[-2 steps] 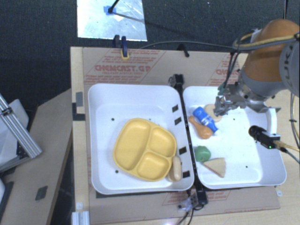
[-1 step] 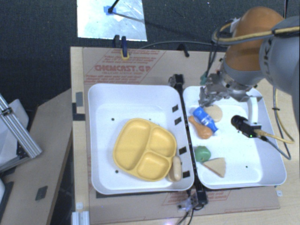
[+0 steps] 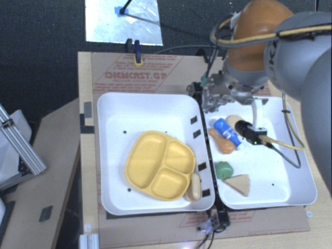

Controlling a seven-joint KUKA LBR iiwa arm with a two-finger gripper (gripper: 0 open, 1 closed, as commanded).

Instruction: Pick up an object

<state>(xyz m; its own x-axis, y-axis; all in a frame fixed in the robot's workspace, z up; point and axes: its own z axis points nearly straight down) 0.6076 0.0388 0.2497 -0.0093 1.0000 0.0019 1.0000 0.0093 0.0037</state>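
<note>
Over the right bin's (image 3: 290, 191) far left corner, beside the divider, we saw the tool (image 3: 218, 98) hanging low; whether it was apart or together we could not tell. Nothing sat visibly in it. Near it lay the likely targets, a blue bottle (image 3: 226, 132) resting on an orange piece (image 3: 222, 142), probably clustered by chance. Toward the near edge lay a green lump (image 3: 223, 169) and a wedge (image 3: 239, 184). A yellow tray (image 3: 158, 165) filled the left bin (image 3: 119, 118).

Soft even light, slightly grainy; glare on foil sheet (image 3: 123, 13).
</note>
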